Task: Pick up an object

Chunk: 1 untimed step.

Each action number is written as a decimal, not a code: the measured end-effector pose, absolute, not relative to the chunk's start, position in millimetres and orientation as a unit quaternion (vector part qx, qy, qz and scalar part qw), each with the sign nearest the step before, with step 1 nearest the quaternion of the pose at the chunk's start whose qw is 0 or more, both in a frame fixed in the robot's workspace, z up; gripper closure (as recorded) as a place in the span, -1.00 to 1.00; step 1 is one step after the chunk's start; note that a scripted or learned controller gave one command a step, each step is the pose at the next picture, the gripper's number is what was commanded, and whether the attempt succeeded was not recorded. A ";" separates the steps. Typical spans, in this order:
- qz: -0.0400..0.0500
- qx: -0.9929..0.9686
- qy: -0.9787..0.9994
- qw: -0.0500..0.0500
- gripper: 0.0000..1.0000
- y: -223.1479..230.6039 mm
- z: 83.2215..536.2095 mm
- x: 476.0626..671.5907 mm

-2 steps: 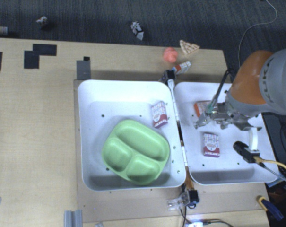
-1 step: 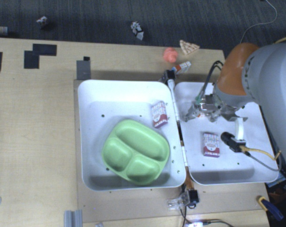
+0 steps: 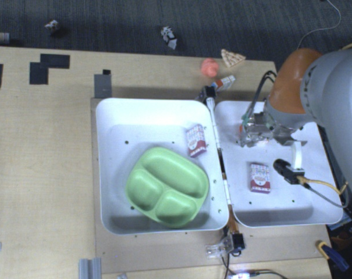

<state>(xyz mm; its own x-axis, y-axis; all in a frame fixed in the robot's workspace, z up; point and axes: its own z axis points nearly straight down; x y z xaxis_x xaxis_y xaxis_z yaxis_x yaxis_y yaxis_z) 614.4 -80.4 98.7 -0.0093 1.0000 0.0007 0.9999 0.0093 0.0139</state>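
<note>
Glossy green plastic plate point(image 3: 167, 185), smooth white bins point(image 3: 152, 110)

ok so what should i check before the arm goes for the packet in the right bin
1. Target present: red and white packet lies flat in the right bin: ok
2. Room around it: nothing touches the packet: ok
3. Gripper above target: gripper sits nearer the bin's back wall, not over the packet: not ok
4. Gripper free of any object: cannot tell
5. Clutter out of the way: green plate and second packet lie in the left bin: ok
</note>
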 end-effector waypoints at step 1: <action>0.001 0.706 0.708 0.003 1.00 -169.8 86.1 638.7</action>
<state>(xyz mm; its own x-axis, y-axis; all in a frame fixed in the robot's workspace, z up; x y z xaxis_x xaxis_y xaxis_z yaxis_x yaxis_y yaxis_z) 638.7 -169.8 86.1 -0.0029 1.0000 -0.0025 1.0000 0.0029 0.0051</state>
